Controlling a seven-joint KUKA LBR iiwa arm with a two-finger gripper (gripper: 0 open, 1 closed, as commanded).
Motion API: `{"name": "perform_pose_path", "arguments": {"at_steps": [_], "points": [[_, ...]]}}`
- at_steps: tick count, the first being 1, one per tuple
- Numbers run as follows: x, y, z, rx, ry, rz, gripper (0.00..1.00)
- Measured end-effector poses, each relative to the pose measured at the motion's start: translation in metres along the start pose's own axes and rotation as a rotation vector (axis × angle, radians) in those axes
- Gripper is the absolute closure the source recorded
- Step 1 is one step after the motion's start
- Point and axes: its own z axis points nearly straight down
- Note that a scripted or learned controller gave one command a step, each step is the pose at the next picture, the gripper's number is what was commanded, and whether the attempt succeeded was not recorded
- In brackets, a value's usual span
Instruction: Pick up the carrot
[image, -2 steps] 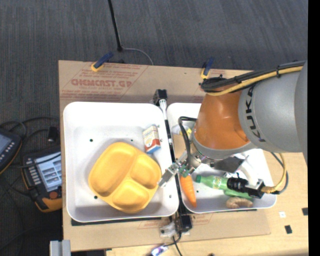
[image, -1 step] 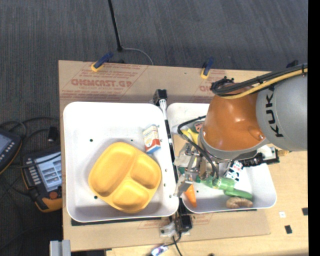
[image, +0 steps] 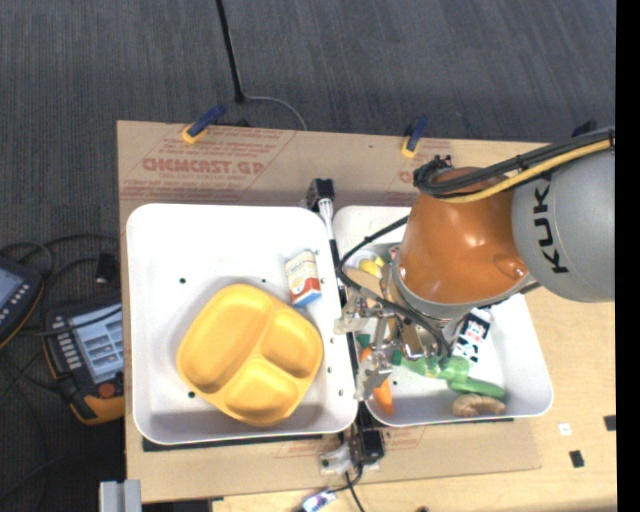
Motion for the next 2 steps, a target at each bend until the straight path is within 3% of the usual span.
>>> {"name": "perform_pose_path", "arguments": {"at_steps": [1, 2], "points": [[0.003, -0.064, 0.0, 0.0, 0.0, -0.54, 0.0], [-0.026, -0.004, 0.0, -0.001, -0.001, -0.44, 0.0]]}}
